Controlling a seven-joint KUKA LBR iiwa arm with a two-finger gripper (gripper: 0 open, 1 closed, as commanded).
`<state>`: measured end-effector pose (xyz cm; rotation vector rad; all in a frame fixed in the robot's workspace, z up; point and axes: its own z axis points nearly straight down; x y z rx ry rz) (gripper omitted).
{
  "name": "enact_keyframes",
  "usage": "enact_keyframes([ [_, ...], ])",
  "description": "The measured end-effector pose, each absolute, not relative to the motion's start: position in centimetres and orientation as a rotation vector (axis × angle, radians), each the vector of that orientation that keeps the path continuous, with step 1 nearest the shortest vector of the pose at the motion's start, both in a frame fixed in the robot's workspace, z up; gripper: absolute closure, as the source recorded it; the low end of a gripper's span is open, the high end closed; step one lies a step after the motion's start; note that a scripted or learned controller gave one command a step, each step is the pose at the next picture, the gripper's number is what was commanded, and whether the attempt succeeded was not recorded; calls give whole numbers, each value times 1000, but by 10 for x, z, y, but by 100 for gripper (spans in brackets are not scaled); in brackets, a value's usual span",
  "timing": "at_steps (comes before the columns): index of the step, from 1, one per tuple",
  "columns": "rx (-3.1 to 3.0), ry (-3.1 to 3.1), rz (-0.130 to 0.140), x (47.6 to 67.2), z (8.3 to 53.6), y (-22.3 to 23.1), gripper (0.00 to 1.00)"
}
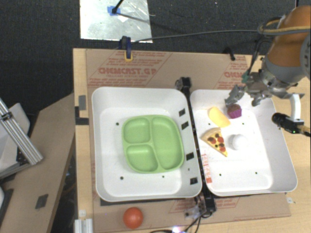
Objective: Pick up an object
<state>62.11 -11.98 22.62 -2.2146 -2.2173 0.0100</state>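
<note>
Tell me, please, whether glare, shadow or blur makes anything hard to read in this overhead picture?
In the camera view, the shiny silver sheet at the top carries bright glare; the small white round object almost blends into the shallow white right bin; the gripper looks slightly soft; the green divided plastic tray and toy pizza slice are evenly lit and sharp.

Looks like a robotics lab, not a home. Industrial arm (286,42) with trailing cables over a cardboard-covered bench (146,69), two white bins (104,144) clipped side by side, black backdrop cloth (39,33), aluminium framing (19,135) at left, toy pizza slice (215,141) and green divided plate (152,143) as test props.
</note>
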Motion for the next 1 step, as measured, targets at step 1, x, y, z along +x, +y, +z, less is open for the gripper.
enact_keyframes([
  [1, -2219, -2226, -1, 623, 233, -120, 0],
])
